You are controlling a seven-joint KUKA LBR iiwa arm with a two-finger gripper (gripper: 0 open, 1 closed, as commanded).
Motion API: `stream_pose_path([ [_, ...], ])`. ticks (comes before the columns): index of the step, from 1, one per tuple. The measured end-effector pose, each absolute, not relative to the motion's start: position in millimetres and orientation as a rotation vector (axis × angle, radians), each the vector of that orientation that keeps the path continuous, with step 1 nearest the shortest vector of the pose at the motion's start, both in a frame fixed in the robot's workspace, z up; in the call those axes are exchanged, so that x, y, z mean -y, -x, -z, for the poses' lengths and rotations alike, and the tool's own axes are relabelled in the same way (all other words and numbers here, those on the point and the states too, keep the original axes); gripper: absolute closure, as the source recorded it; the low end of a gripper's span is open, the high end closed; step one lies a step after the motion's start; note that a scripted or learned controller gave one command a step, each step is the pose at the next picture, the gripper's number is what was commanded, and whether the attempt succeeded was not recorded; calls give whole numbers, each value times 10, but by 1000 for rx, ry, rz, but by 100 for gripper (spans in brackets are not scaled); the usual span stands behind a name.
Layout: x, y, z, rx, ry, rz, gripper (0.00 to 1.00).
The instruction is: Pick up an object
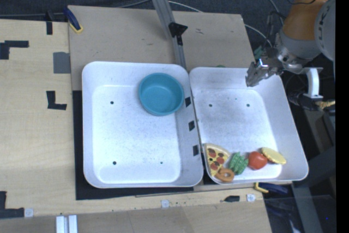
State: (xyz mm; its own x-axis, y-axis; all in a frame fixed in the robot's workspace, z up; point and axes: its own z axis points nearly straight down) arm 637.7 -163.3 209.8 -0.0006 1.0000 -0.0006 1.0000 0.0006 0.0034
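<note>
Pinched close together, my fingers (252, 79) have nothing between them. Farthest left is the left bin (98, 133), with a blue bowl (161, 94) upright near its far right corner. Next is the right bin (240, 117), where the toys lie in a row along its near edge: a pizza slice (216, 156) with a small orange ring (224, 174) just beside it, a green piece (238, 162), a red tomato (257, 160), and a yellow piece (274, 156) touching the tomato. My gripper (251, 82) hangs over that bin's far right corner, well apart from them.
</note>
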Motion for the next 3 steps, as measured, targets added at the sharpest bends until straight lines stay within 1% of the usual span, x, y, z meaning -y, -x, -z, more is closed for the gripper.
stream_pose_path([
  [1,1630,-6379,-2205,-2222,-2221,-1,100],
  [2,1043,-6288,-2145,-2228,-2217,0,100],
  [3,468,-6250,-2084,-2227,-2218,0,100],
])
